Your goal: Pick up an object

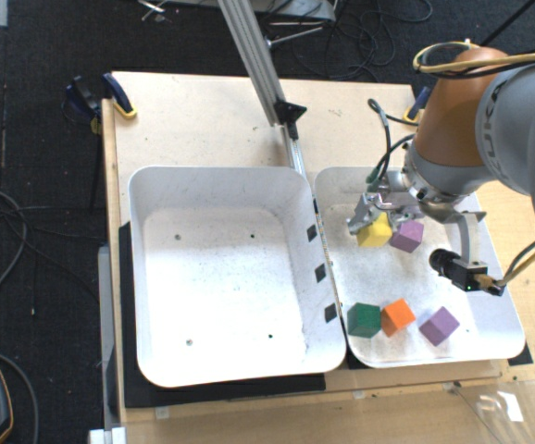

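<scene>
Where the right bin [499, 336] curves smooth, gripper [375, 220] fingers pinch a yellow block [375, 234] (purple cube [406, 236] adjacent).

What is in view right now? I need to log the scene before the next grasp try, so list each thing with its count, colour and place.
Bins: 2, white, side by side on the bench; left bin, right bin.
Yellow block: 1, yellow, upper part of right bin, right under the gripper.
Purple blocks: 2, purple; one beside the yellow block, one near the right bin's front.
Green block: 1, green, front of right bin.
Orange block: 1, orange, next to the green block.
Bench: 1, tan, under the bins.
Arm: 1, grey with orange band, from the right.
Gripper: 1, metal, over the yellow block.
</scene>
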`<state>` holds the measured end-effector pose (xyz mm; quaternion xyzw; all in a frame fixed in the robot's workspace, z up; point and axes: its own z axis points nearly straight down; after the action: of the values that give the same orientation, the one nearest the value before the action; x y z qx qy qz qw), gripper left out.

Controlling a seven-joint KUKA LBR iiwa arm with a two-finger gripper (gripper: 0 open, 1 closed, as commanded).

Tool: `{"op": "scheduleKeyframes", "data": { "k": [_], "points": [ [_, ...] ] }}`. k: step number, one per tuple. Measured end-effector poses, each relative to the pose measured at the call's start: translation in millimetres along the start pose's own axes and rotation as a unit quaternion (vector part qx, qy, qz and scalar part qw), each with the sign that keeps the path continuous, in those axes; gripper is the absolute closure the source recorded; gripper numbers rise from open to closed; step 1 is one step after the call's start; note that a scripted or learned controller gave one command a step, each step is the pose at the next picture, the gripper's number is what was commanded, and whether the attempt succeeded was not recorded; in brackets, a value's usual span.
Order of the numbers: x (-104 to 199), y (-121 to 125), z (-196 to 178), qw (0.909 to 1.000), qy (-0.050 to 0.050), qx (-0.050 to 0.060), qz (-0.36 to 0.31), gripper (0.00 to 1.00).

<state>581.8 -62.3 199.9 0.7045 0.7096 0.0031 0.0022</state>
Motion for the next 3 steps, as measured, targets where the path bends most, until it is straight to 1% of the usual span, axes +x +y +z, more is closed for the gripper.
{"op": "scheduleKeyframes", "data": {
  "k": [1,2,3],
  "points": [
    [24.4,2.4,5.1,1.0,-0.001,0.004,0.001,1.0],
    [23.0,55.6,5.3,1.0,-0.001,0.002,0.001,1.0],
    [88.6,4.4,5.4,1.0,0.0,0.006,0.0,1.0]
  ]
}}
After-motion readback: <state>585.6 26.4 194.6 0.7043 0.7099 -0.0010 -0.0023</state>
